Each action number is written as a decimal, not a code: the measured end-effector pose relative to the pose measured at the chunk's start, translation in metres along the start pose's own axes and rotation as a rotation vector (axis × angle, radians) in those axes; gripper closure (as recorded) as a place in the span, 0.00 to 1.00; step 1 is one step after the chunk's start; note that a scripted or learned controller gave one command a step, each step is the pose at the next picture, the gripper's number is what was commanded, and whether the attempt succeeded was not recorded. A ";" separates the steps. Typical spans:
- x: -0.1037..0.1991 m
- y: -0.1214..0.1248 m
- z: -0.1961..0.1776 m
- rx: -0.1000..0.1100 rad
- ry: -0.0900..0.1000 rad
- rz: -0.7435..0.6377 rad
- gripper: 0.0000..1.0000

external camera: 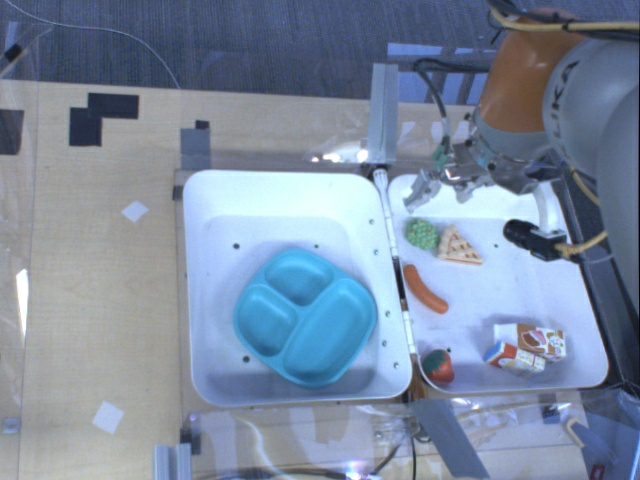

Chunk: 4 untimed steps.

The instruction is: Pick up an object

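From my remote seat I look down at a slant on a pale wooden worktop (90,298) carrying two shallow white bins side by side. The left bin (215,268) holds a blue divided plate (305,315), tilted a little. The right bin (570,308) holds small toy foods: a green broccoli-like piece (422,234) near the dividing wall, a waffle-patterned wedge (459,247) just beside it, an orange-red sausage (426,289) below them, a red and green round fruit (437,366) at the near corner, and a printed carton (527,347) toward the near right. The grey arm with its orange band (520,83) reaches in from the right. Its pincer (440,183) hangs over the far end of the right bin, above the green piece. The fingers look spread apart, with nothing between them.
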<state>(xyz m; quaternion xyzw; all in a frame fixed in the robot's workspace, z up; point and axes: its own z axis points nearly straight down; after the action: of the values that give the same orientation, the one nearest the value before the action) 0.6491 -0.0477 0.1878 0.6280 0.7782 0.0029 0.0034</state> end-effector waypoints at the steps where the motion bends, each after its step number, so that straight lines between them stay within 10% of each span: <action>1: 0.009 -0.007 0.002 0.004 0.000 -0.057 0.00; 2: -0.033 -0.035 0.086 -0.010 -0.006 -0.187 0.00; 4: -0.062 0.012 0.091 -0.007 -0.003 -0.025 0.00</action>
<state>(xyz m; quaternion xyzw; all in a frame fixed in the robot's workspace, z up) 0.6745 -0.1057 0.0970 0.6183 0.7859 0.0047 0.0066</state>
